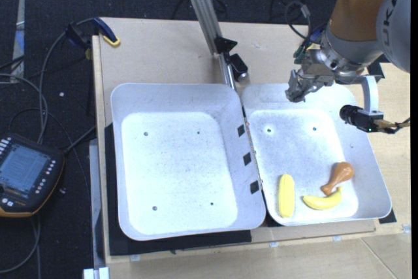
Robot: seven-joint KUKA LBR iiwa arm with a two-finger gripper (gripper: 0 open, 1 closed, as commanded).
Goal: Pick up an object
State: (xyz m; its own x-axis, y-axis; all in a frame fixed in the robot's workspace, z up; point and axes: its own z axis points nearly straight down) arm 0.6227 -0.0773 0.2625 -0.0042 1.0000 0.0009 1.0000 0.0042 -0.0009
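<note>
Three objects lie near the front of the right bin: a yellow corn cob, a yellow banana and a brown drumstick-shaped toy touching the banana's end. My gripper hangs over the bin's far rim, well behind these objects and apart from them. No object shows between its fingers.
The left bin sits beside the right one, with black clips along their shared edge. A metal pole slants up from the bench behind the bins. A small black camera unit juts in at the right bin's right edge.
</note>
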